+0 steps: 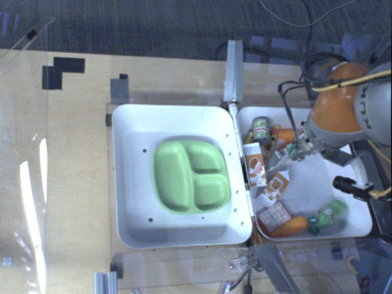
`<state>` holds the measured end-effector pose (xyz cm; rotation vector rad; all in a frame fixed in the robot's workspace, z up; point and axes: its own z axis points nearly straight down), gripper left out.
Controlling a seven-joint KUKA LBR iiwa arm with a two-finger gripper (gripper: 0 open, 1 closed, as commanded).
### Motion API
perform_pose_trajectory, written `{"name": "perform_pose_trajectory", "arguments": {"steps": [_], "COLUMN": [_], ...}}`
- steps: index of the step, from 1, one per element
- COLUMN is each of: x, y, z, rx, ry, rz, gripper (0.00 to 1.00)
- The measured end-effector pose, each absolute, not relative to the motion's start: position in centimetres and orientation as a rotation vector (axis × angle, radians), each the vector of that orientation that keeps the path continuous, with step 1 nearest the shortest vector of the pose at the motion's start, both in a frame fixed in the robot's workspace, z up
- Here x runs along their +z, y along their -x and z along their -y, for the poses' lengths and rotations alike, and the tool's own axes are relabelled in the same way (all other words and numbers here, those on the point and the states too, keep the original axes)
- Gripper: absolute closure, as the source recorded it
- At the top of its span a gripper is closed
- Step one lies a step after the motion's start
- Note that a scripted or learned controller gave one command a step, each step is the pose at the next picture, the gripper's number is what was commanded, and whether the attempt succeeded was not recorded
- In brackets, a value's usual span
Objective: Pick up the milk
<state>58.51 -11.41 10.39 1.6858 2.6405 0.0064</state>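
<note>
White milk carton [254, 164] lies near the gripper [293, 152] — untouched.

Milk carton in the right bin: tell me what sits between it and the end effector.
Nothing visible blocks it. The milk carton lies along the right bin's left wall, and the end effector hovers just to its right. Only a small patterned box lies nearby, lower down.

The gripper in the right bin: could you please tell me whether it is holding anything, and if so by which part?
It cannot be told. The gripper is low in the right bin, beside the milk carton and the green can, with nothing visibly between its tips.
</note>
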Motion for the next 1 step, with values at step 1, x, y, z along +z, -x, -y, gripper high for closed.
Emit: {"name": "perform_pose_trajectory", "arguments": {"steps": [1], "x": [8.98], "y": [-50.87], "z": [11.72], "rx": [0.014], "ry": [-2.065], "rz": [-2.351], "gripper": [0.00]}}
